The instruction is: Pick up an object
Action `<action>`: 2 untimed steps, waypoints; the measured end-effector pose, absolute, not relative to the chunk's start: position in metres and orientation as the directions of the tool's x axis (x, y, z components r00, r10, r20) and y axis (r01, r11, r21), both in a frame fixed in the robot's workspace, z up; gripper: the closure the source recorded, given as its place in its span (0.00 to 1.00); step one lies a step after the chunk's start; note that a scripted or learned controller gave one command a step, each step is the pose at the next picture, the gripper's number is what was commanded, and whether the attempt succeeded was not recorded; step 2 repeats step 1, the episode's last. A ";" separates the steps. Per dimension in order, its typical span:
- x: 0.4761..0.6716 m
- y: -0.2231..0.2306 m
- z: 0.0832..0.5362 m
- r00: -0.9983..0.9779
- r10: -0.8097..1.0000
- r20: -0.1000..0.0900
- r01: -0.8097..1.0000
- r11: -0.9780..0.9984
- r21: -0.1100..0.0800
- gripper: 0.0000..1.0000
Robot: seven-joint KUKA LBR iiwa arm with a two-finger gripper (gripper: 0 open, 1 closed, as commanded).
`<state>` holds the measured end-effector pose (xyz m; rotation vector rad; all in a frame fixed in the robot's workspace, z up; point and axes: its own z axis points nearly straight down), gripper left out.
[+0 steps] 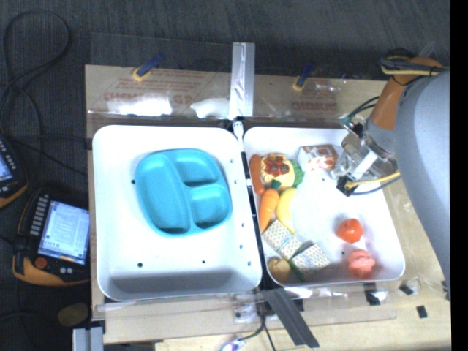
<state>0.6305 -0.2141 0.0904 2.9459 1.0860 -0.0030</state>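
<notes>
Starting at the bottom of the frame: the right bin [384, 210] holds all the toy food. Along its lower edge there's a pink toy [358, 262] in the lower-right corner. Left of that sit two checkered packets [292, 246] and a brownish round piece [278, 268], tucked against the divider.

A bit higher up is a red tomato [349, 229], sitting on its own. Over by the divider a banana [285, 207] and a carrot [268, 205] lie side by side, touching. Above those is a round yellow toy with a red top [278, 169], and a small red-and-white box [318, 157] sits just right of it.

The gripper [352, 168] is over the upper-right corner of that bin, just right of the box. Honestly can't make out whether it's spread or pressed together, and I don't see anything pinched in it.

The left bin [110, 269] has a blue divided plate [186, 190] in the middle.

Off the bench at the lower left, a handheld pendant [62, 232] lies on the floor. Along the far edge of the bench, two clips [148, 66] pin down a clear plastic sheet [168, 93].
</notes>
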 end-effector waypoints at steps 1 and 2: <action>0.601 -0.175 0.185 0.907 0.422 -0.008 0.422 -0.907 -0.001 1.00; 0.601 -0.175 0.185 0.907 0.422 -0.008 0.422 -0.907 -0.001 1.00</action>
